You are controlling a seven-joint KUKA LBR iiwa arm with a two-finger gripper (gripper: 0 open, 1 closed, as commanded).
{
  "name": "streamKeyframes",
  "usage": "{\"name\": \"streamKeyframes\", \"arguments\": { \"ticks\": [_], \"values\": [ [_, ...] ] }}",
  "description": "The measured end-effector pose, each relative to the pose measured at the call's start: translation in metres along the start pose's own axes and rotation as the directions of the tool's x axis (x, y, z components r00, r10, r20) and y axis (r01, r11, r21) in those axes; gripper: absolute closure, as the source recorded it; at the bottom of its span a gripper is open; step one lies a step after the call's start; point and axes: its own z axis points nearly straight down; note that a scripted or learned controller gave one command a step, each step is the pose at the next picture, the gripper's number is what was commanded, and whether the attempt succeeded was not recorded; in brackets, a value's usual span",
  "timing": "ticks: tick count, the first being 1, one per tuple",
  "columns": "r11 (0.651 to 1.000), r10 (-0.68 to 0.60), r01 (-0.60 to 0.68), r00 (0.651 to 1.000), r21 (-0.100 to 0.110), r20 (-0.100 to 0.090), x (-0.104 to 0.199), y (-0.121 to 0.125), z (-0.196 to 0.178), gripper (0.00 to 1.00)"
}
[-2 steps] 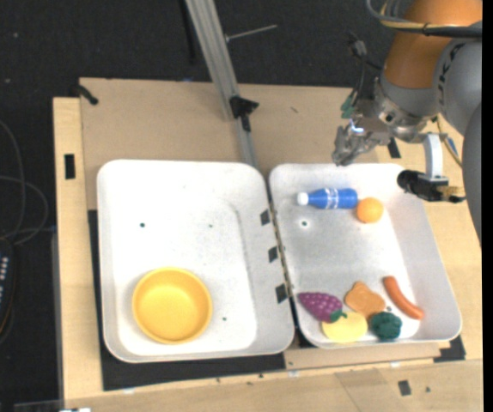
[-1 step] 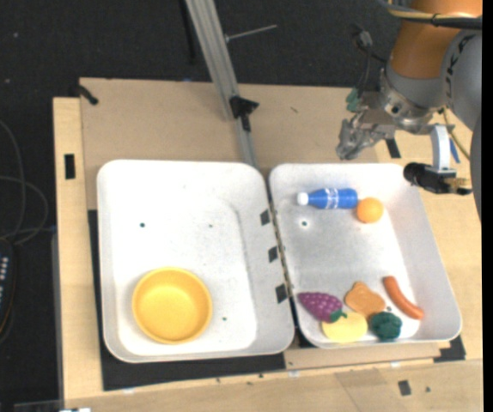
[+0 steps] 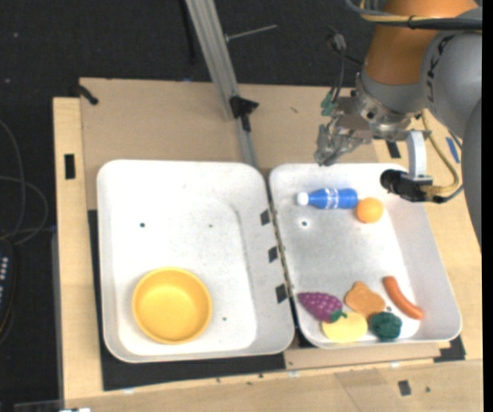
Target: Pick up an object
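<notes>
Objects for picking sit in the right bin [image 3: 427, 256], while the left bin [image 3: 229, 196] on the table [image 3: 161, 118] carries a yellow bowl [image 3: 172, 304]. The arm's hand [image 3: 331, 151] hangs above the right bin's far rim, near its left corner, nothing between its fingers; whether they are spread or pressed together I cannot tell from this angle.

Nearest to it is the blue bottle [image 3: 331, 198], lying on its side with its white cap toward the left, and just beside it an orange ball [image 3: 368, 210]. Along the near rim cluster a red sausage [image 3: 401, 297], a toast piece [image 3: 364, 299], purple grapes [image 3: 319, 303], a yellow fruit [image 3: 344, 328] and a green piece [image 3: 386, 324], several touching.

The bottle looks the sensible target: it lies apart from the wall. A good grasp would likely come straight down over its middle, fingers set across the narrow body so it cannot roll away, keeping clear of the ball.
</notes>
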Motion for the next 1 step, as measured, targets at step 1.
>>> {"name": "streamKeyframes", "arguments": {
  "ticks": [1],
  "values": [
    [1.000,0.000,0.000,1.000,0.000,0.000,0.0477,-0.0061,-0.0054,1.00]
  ]
}}
